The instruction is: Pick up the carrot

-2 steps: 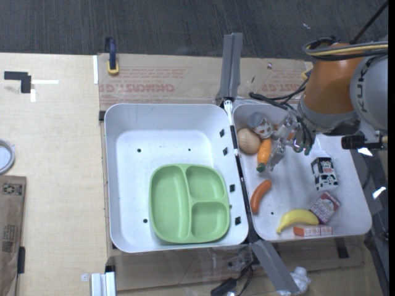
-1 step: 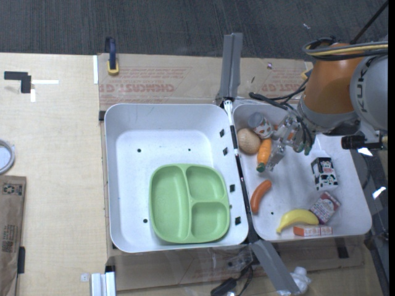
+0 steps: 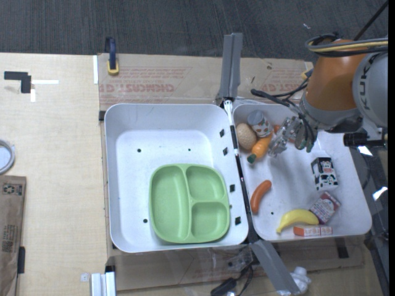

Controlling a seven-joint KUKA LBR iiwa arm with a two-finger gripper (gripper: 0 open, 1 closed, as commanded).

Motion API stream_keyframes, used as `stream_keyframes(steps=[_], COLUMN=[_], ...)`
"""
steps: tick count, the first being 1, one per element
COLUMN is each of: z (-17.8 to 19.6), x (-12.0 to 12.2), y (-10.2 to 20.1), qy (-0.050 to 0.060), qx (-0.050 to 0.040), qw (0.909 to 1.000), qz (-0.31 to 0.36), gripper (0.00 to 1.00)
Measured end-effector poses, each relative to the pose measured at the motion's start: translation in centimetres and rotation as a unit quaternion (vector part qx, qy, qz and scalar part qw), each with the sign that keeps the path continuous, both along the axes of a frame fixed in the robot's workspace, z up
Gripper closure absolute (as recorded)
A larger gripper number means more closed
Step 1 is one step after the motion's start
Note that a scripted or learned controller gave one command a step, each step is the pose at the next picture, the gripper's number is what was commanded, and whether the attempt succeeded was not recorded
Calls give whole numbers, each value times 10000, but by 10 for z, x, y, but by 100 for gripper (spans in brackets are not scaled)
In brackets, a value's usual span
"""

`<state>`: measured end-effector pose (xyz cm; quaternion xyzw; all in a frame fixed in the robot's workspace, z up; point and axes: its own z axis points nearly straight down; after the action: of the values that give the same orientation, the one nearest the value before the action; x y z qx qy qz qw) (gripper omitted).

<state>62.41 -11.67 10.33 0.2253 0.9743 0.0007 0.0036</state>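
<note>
Spotter: Banana (image 3: 296,219) lies nearest you in the right bin (image 3: 355,184), with a pink packet (image 3: 325,207) just beside it. A little farther and to the left is an orange-red sausage-shaped thing (image 3: 260,195). Don't mistake that one for the target.

Planner: So where is the carrot?

Spotter: Farther back, close to the bin's left wall. The carrot (image 3: 260,148) is the orange piece with a green tip, and a brown egg-shaped thing (image 3: 245,135) sits just beside it on the far-left side.

Planner: Which way does it lie?

Spotter: Its long axis runs at a slant. The green tip points near-left and the orange end points far-right, towards the gripper (image 3: 289,138). The gripper sits right at that far-right end. You can't tell from this view whether it is spread or closed, and nothing shows it holding the carrot.

Planner: How should you handle the grasp?

Spotter: I'd judge you are at the approach. Centre over the carrot's middle, not its end, and turn the wrist so that the closing line crosses the slant. Keep off the egg-shaped thing and the bin wall as you come down. Lift only once the carrot is plainly pinched.
</note>
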Motion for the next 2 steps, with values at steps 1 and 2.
stream_keyframes(steps=[1,2], z=[89,89], x=[-5,-5], y=[70,70], qy=[21,20], qx=[3,4], qw=[9950,9949], qz=[-1001,-1004], gripper=[100,0])
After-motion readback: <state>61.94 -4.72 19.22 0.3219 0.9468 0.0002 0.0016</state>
